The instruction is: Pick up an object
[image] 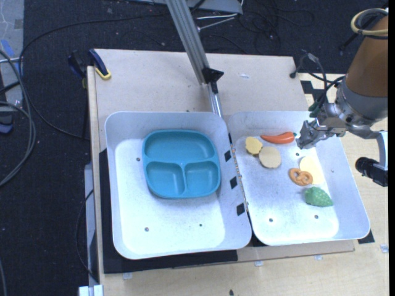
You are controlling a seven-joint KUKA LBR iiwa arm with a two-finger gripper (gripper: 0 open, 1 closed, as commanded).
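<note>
Your bench carries two shallow white bins side by side.

Left bin (pixel 123 227): one blue divided tray (pixel 182 163) with three compartments, lying flat toward the bin's upper middle.

Right bin (pixel 290 227): five small food-shaped items.
- Red-orange chili pepper (pixel 278 137), lying roughly level near the upper rim.
- Yellow piece (pixel 253 145), just below and left of the pepper.
- Tan round piece (pixel 270 158), touching the yellow piece at its lower right.
- Pretzel (pixel 301 177), orange-brown, right of centre, with a pale yellow slice (pixel 310 164) just above it.
- Green leafy piece (pixel 318 197), just below the pretzel.

Your gripper (pixel 304 142) hangs over the right bin's upper right part, tip close to the pepper's right end and just above the pale slice. You cannot tell from this view how wide it stands, and nothing is seen in its grasp. The arm (pixel 369 73) enters from the right, with its orange band above the wrist.
</note>
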